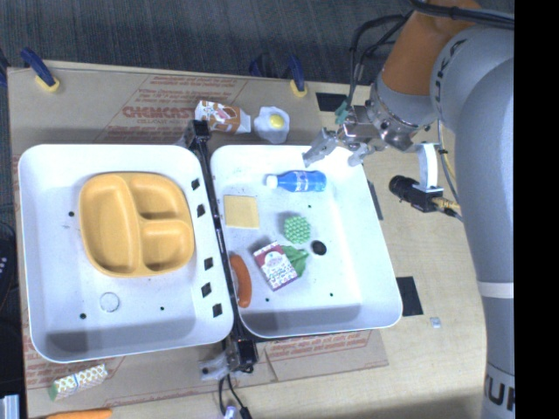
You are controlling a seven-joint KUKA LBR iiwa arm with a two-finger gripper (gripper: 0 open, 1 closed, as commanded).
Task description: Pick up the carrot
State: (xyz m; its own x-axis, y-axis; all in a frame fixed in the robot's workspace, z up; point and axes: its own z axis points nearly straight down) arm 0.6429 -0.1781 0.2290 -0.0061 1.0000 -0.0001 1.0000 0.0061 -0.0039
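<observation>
Currently the claw hovers empty, fingers spread, above the right bin's far rim, so it should cross to the carrot along the near left wall and straddle it crosswise.

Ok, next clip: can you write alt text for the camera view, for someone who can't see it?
A grey arm's gripper hovers over the right white bin's far edge, near a blue plastic bottle. A slim orange carrot lies against that bin's left wall, beside a yellow square slice. The left white bin holds a yellow divided tray.
</observation>
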